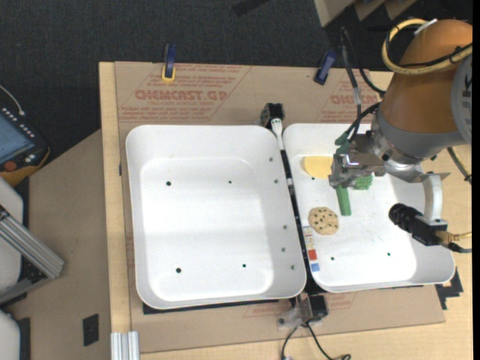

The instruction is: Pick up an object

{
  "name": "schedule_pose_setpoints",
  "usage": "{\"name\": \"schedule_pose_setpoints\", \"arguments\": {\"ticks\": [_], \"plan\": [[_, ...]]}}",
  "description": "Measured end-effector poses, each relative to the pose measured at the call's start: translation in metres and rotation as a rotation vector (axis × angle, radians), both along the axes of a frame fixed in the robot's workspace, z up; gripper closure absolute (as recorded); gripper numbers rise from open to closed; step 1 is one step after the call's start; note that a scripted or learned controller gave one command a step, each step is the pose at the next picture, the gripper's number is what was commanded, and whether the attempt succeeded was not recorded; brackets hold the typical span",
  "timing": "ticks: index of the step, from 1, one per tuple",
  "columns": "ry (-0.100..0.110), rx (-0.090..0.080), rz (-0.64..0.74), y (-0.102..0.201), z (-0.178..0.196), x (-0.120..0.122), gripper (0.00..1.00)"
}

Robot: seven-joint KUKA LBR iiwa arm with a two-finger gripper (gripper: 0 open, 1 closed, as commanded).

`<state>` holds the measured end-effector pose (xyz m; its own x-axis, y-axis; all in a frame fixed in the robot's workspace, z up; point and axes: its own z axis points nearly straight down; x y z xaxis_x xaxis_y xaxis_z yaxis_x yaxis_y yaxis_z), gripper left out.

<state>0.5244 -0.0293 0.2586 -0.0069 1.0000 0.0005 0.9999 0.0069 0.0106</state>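
Observation:
My gripper (347, 169) hangs low over the right bin (375, 272), near its middle. Directly under it lies a green thing (345, 201) with a narrow handle pointing toward the front and a wider green head beside the gripper. The gripper body covers the place where the two meet, so whether the green thing is gripped is hidden. A flat yellow piece (317, 166) lies just left of the gripper. Toward the front left, a round brown cookie (324, 220) with dark chips rests on the bin floor.
The left bin (150, 201) stands beside the right one, their rims touching along the middle. A small red and blue label (312, 258) sits on the right bin's left rim. Clamps (169, 64) hold the cardboard base at the back.

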Motion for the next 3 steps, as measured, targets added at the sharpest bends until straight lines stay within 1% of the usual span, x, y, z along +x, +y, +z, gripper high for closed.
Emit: {"name": "schedule_pose_setpoints", "arguments": {"ticks": [1,2,3], "plan": [[0.015,0.001,-0.004,0.039,-0.035,-0.015,1.0],[0.013,0.001,-0.006,0.039,-0.005,-0.046,1.0],[0.005,0.0,-0.003,0.071,0.062,-0.039,1.0]]}}
